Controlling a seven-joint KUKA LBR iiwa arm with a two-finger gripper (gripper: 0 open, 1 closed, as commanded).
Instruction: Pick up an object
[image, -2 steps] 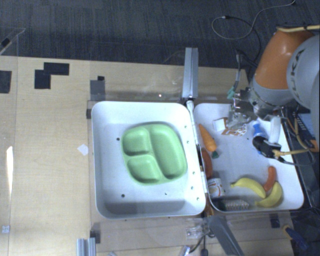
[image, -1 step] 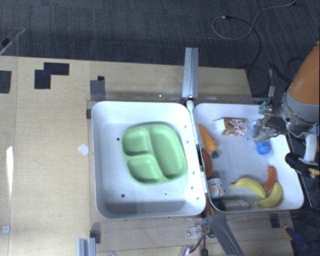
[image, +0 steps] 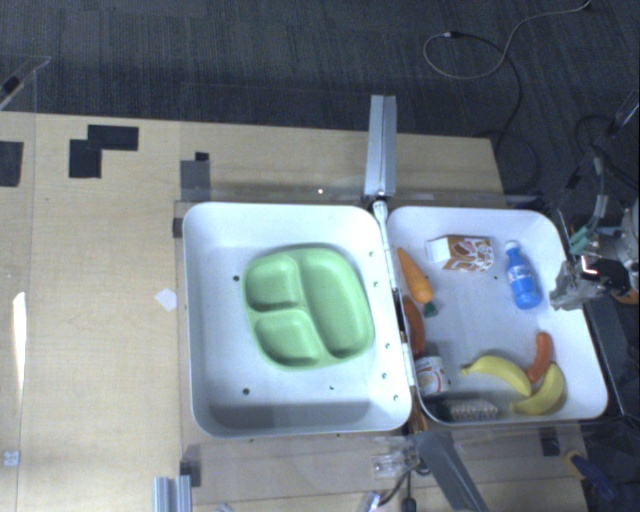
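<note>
Objects lie in the right bin (image: 570, 240): bananas (image: 515, 380), a blue bottle (image: 521, 277), a carrot (image: 415, 277). The bins sit on a light wooden table (image: 90, 300) above dark carpet (image: 250, 50). The gripper (image: 578, 285) hangs at the bin's right rim, its opening unclear.

left bin (image: 200, 330): divided tray (image: 305, 305) | right bin (image: 570, 250): carton (image: 460, 252), bottle (image: 521, 277), carrot (image: 415, 277), bananas (image: 515, 378)

Both bins were plain white, left bin (image: 200, 330) and right bin (image: 580, 385) alike. A pale green tray (image: 305, 305) sat in the left one. Over right: an orange carrot (image: 415, 277), a blue bottle (image: 521, 277) with a white cap, two yellow bananas (image: 520, 378), a red-orange sausage (image: 542, 355), a white-and-brown carton (image: 461, 252).
</note>
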